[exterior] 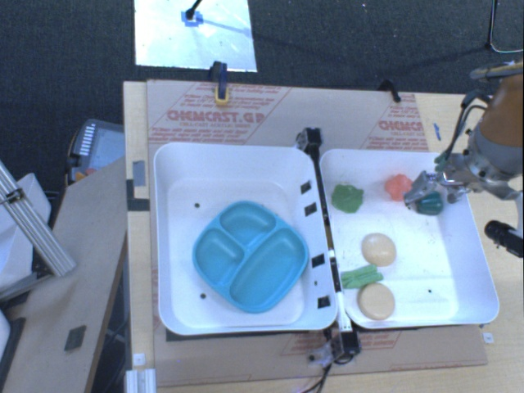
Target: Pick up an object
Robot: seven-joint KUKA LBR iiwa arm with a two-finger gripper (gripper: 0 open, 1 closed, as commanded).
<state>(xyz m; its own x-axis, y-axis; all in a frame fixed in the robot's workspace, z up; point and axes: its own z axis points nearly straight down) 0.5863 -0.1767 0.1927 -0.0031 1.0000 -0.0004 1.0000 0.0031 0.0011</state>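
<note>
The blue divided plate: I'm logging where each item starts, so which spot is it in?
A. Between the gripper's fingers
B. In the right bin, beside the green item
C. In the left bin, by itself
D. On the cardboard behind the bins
C: the blue divided plate lies flat on the floor of the left bin, while the small food-like items sit in the right bin.

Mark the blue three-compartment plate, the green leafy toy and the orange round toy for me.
Blue three-compartment plate (250, 256): camera view, on its central divider.
Green leafy toy (347, 198): camera view, its middle.
Orange round toy (398, 187): camera view, its top surface.
</note>
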